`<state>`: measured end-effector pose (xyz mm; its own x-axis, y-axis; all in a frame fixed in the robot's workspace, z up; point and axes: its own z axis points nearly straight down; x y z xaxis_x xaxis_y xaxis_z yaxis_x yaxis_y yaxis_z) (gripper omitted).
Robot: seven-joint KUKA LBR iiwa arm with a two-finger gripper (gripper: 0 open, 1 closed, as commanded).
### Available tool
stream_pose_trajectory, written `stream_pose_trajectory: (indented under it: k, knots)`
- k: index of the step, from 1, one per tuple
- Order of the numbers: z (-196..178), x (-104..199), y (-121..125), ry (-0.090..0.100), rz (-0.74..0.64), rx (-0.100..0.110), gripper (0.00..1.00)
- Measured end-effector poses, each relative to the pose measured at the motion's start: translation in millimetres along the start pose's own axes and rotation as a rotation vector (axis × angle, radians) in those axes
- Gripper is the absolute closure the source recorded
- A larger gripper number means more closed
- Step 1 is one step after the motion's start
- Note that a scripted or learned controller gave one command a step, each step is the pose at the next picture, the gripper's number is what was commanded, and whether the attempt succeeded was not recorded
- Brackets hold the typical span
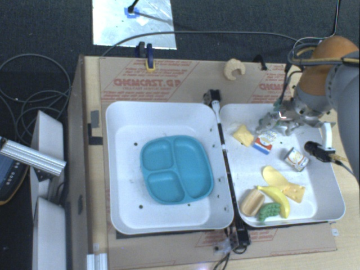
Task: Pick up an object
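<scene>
A: Report the bench contents, front edge first.

B: Right bin point(329, 207), front corner: a bread roll point(251, 201), a green toy point(269, 211) and a banana point(275, 196) lie touching or just beside one another. A cheese wedge point(294, 192) sits just beside the banana, with a pale yellow oval piece point(273, 176) directly behind. Left bin point(121, 151): one blue divided plate point(176, 169), lying flat.

A: Middle of the right bin?

B: A small box point(296, 158) rests near the right wall. A red, white and blue packet point(263, 143) lies toward the bin's centre, with a yellow block point(243, 135) beside it, close to the divider.

A: Gripper status?

B: The gripper point(279, 122) is positioned over the far part of the right bin, directly behind the packet. The fingers cannot be resolved, so opening width cannot be determined. No object is visibly between them.

A: Task progress?

B: Judged as not complete. Every candidate object rests on the bin floor. The packet is the nearest candidate to the gripper. Remaining steps: close on an object, then lift it clear.

A: Beyond the bins?

B: A beige lump point(234, 69) sits on the board point(169, 77) behind the right bin.
</scene>
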<state>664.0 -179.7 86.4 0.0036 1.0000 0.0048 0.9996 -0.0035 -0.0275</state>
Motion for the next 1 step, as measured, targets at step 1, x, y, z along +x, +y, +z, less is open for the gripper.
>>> stream_pose_trajectory:
  k: [1]
  knots:
    - [-0.6, -17.8, 2.3, 0.007, -0.003, -0.007, 0.00]
